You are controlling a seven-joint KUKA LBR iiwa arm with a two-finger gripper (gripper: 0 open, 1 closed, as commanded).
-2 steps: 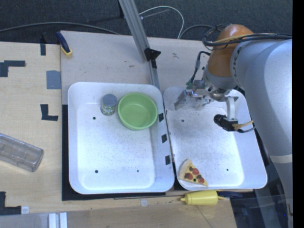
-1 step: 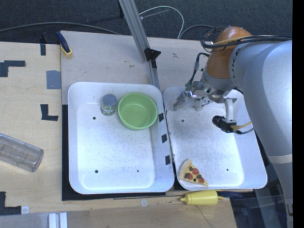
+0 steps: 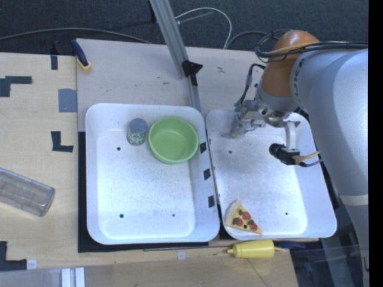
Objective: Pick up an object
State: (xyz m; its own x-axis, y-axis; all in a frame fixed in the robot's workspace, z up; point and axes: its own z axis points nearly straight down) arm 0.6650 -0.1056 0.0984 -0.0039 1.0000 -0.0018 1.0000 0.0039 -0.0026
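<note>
I worked in a lab: taped bench (image 3: 36, 112), two white bins (image 3: 96, 160) left of my claw (image 3: 239, 124), loose cables (image 3: 203, 14) behind

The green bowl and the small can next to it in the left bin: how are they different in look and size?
The green bowl is wide, open on top and plain green; the small can is narrow, with a closed grey top and a printed side. The bowl is clearly larger than the can. Both stand upright, side by side, in the left bin.

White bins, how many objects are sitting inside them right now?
3. A green bowl and a small can sit together at the left bin's back; a toy pizza slice lies in the right bin's front-left corner.
</note>
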